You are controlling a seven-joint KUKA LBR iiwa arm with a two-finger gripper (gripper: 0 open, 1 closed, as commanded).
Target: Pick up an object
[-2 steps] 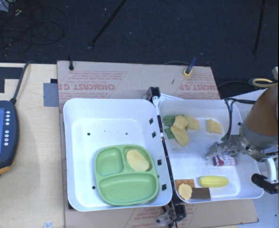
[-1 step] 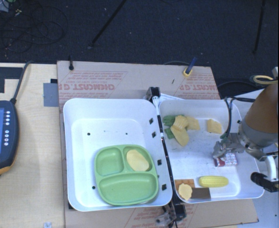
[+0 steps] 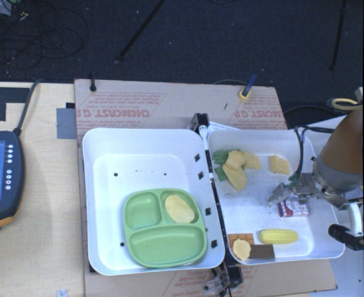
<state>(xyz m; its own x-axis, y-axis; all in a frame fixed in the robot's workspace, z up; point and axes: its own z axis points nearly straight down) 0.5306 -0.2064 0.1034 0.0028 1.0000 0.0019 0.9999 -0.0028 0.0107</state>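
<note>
Corn cob [image 3: 278, 236] sits at six o'clock of the right bin [image 3: 318, 250]; gripper [image 3: 285, 195] hovers over a red-white packet [image 3: 293, 210], finger state unclear, nothing lifted yet.

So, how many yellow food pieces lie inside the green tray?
1. A single pale yellow piece lies in the upper right compartment of the green tray, in the left bin. Other yellow pieces lie in the right bin.

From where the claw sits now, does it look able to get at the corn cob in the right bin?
Probably yes. The claw hangs over the right bin, and the corn cob lies just nearer the camera, on the open bin floor. A small red-and-white packet lies between them, but nothing covers the cob.
</note>
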